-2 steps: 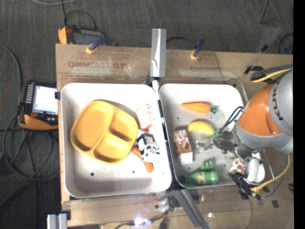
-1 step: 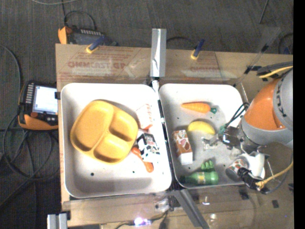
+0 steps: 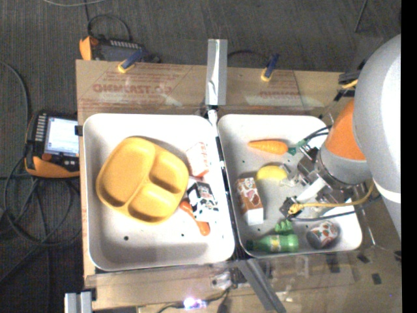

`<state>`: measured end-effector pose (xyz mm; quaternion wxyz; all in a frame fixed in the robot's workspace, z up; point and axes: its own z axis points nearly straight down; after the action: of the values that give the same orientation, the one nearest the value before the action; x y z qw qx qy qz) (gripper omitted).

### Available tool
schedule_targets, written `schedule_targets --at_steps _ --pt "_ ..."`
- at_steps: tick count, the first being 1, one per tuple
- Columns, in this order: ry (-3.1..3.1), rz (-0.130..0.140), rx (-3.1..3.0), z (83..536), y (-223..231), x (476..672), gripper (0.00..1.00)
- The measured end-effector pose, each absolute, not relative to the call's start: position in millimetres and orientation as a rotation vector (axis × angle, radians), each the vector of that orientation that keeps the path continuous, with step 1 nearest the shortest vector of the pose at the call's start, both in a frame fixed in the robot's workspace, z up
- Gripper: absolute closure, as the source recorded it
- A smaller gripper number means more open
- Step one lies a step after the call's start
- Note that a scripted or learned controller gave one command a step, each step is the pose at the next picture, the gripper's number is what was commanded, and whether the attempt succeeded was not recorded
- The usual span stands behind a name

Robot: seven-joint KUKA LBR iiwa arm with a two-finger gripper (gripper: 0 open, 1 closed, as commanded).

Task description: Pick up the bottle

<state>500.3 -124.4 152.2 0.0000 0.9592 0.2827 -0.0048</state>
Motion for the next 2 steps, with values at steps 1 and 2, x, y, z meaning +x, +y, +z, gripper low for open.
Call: schedule_targets --at_steps 1,2 --pt "1.097 -0.016 2.941 219.2 -58.2 570.0 0.00" --pt "1.116 -0.014 2.932 330.0 -9.0 629.2 0.00"
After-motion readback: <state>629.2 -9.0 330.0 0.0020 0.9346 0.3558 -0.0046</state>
